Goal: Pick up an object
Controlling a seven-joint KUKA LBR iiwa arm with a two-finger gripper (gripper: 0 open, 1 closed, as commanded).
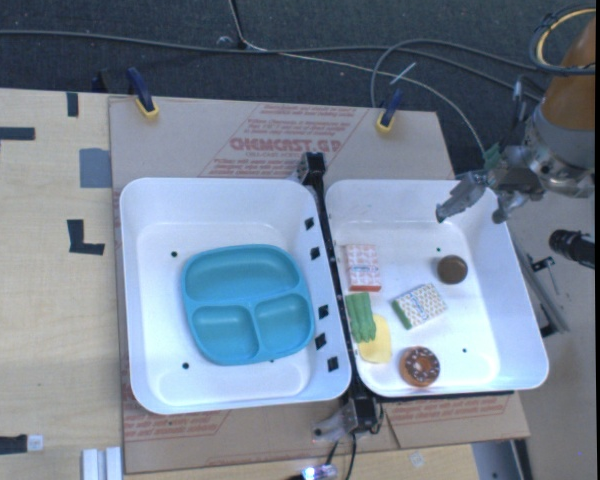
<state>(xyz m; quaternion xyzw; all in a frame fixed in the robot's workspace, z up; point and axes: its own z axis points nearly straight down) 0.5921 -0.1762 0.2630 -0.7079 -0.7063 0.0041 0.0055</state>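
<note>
The right bin (500, 298) holds several small objects. A pink-and-white packet (362, 265) lies near the divider, with a green piece (360, 313) and a yellow piece (377, 346) below it. A green-and-white box (420, 305) sits mid-bin, a brown round object (452, 268) to its upper right, and a frosted donut (419, 366) near the front. My gripper (472, 211) hangs over the bin's far right corner, above and behind the brown round object. Its fingers are spread, open, with nothing between them.
The left bin (150, 228) holds a blue divided tray (248, 303). A black divider (325, 278) separates the bins. Two clamps (143, 96) (388, 116) pin the cardboard base at the back. Cables (420, 78) loop behind the right bin.
</note>
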